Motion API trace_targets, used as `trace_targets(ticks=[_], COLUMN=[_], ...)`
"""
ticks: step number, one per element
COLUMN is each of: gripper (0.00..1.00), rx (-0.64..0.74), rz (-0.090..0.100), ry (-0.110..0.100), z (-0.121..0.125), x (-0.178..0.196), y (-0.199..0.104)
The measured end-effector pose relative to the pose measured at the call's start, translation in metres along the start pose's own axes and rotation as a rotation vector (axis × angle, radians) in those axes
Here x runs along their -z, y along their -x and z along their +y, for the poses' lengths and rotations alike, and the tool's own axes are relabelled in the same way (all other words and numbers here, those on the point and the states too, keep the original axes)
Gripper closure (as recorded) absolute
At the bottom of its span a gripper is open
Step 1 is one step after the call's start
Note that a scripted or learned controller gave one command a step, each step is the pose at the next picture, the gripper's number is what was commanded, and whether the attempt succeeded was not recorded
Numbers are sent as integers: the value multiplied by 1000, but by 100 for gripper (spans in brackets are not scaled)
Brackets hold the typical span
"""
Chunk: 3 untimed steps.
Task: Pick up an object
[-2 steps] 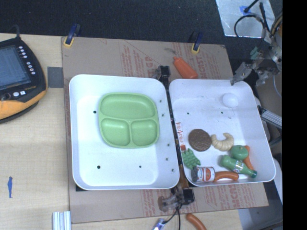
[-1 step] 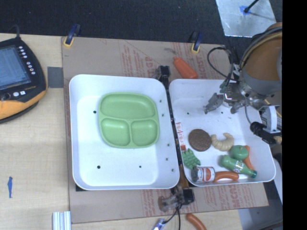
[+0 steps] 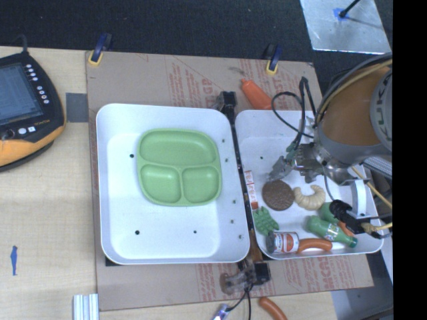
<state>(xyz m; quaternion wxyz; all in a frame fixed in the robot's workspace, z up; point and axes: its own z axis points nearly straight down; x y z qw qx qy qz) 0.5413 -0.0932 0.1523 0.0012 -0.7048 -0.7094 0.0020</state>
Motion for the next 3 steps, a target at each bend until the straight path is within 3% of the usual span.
trace_targets(ticks=[1, 2, 3], gripper=[0, 100, 100], rx=[0, 4, -2], rz=[0, -2, 1], ry=[-1, 0, 2], z=[-9, -8, 34], x=[-61, -51, 40], y=[3, 4, -31])
